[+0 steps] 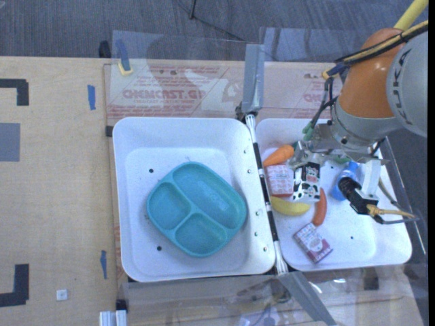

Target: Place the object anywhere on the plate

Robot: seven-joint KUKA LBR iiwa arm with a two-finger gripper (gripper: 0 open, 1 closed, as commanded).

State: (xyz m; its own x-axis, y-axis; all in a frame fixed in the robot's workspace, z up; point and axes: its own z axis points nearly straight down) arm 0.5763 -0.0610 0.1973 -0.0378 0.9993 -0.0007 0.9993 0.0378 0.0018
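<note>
Over in the right bin (394, 246), under your gripper (307, 175) (can't tell its state), that small carton (279, 180) looks light but crushable, so pinch its flat sides for the plate (197, 209).

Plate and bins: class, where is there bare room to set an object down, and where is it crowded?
Free: all three compartments of the teal plate, and the left bin floor around it. Crowded: the right bin near the gripper, with carrot, banana, cartons.
</note>
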